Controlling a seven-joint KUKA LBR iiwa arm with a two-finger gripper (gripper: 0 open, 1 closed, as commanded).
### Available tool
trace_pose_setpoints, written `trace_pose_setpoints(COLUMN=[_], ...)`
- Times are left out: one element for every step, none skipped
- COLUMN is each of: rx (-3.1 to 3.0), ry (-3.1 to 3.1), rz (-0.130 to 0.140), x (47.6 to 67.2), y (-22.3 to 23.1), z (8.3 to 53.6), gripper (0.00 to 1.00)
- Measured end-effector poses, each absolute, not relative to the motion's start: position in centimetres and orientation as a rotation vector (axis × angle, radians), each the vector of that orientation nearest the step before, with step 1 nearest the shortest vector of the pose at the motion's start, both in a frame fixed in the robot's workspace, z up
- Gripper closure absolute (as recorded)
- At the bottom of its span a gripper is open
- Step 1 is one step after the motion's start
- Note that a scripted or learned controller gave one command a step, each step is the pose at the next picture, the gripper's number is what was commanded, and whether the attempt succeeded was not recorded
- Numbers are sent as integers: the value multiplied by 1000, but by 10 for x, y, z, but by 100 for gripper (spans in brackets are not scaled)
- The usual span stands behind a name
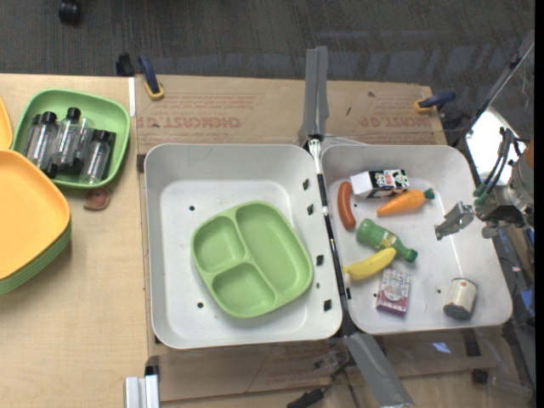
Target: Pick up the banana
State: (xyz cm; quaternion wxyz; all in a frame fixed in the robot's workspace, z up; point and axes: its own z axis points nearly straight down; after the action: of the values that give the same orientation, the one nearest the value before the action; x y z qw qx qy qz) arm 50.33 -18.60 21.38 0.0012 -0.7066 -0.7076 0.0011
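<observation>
- Nearest the front edge of the right bin (489, 253): a small pink packet (393, 293) and, toward the front right corner, a pale can (460, 298) on its side.
- Just behind the packet, beside the bin's left wall: the banana (371, 265), yellow, lying flat on the bin floor, touching or nearly touching the green bottle (384, 239) at its far end (hard to tell which).
- Further back: a red sausage (346, 205) along the left wall, an orange carrot (405, 201), and a small black-and-white carton (379, 181) toward the far edge.
- At the right side of the same bin, well apart from the banana: the hand (453, 221), reaching in over the right rim at mid-depth. Nothing held between its tips; how far apart they stand cannot be told from this slant.
- In the left bin (166, 185): a green divided plate (252, 257), with nothing on it.
- On the bench to the far left: a stack of orange plates (30, 228) and a green tray of bottles (72, 138).
- Progress, judged from the layout: not yet begun in any real sense. Banana untouched and still on the bin floor. Left to do: cross the bin toward its left wall, descend over the banana without catching bottle or packet, close, lift.
</observation>
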Motion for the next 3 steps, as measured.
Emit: trace_pose_setpoints(rx=[-2181, -2217, -2222], ry=[-2258, -2224, -2216], rz=[3, 2, 5], x=[477, 507, 506], y=[-129, -107, -108], z=[147, 91, 99], gripper=[0, 0, 100])
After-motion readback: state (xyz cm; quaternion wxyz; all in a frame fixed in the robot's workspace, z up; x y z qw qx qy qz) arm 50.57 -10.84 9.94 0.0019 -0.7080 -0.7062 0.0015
